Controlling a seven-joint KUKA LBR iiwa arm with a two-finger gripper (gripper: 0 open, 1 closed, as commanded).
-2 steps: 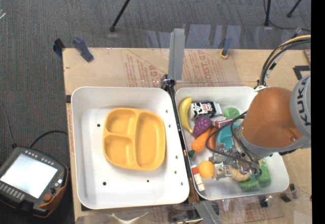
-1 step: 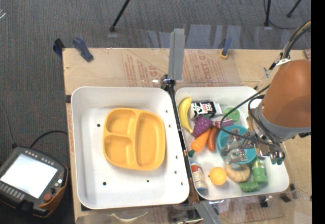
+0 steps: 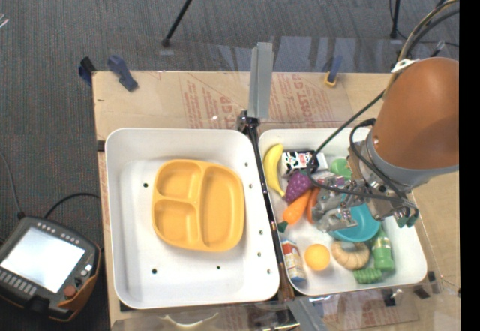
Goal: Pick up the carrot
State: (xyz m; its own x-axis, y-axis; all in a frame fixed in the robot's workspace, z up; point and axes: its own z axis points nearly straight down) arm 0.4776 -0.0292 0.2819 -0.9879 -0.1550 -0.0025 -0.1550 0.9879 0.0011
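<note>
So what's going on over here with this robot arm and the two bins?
The arm is reaching in from the right over the right bin, which is crowded with toy food. Its gripper sits low among the items, just right of the carrot, which lies beside the purple grapes and the banana. The carrot is not visibly between its fingers. The left bin holds a yellow divided plate.

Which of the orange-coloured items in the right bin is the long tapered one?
The carrot, lying at a slant below the purple grapes with its green tip toward the bin divider. The other orange item, the orange ball, is round.
</note>
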